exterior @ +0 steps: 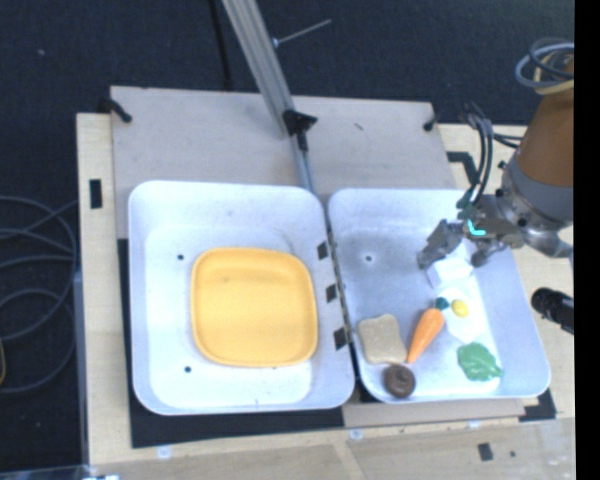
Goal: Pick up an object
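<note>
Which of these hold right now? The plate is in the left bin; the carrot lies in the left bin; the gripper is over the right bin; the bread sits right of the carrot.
1. The plate is in the left bin. True.
2. The carrot lies in the left bin. False: it lies in the right bin.
3. The gripper is over the right bin. True.
4. The bread sits right of the carrot. False: it sits on the carrot's left.

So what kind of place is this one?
Probably a robot lab's grasping bench, not a kitchen: two white bins side by side, toy food such as a carrot and a yellow plate, and loose cables on the dark floor.
</note>
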`<state>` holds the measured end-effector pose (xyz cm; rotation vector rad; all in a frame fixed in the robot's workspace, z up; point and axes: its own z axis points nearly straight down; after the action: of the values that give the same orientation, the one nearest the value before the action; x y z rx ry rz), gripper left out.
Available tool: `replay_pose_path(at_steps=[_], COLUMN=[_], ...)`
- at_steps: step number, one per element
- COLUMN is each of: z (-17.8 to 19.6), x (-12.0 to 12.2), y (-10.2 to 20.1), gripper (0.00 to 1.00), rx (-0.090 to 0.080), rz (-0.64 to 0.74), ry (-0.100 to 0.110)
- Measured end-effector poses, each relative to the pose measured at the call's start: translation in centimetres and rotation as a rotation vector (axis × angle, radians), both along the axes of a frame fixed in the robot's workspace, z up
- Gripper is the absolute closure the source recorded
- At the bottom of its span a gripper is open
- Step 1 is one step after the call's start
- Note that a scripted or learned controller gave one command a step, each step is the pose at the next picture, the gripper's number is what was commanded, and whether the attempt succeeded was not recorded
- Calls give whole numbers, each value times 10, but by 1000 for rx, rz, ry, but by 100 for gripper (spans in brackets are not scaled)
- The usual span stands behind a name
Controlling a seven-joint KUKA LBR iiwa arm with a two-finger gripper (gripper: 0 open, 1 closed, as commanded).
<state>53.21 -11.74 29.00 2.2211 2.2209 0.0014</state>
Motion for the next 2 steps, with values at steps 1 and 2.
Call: replay_pose_path(at_steps=[1, 2], z=[0, -44], x=[0, -5], y=[0, 4], gripper=[0, 0], rx=[0, 0], rz=[0, -1], ry=[0, 4])
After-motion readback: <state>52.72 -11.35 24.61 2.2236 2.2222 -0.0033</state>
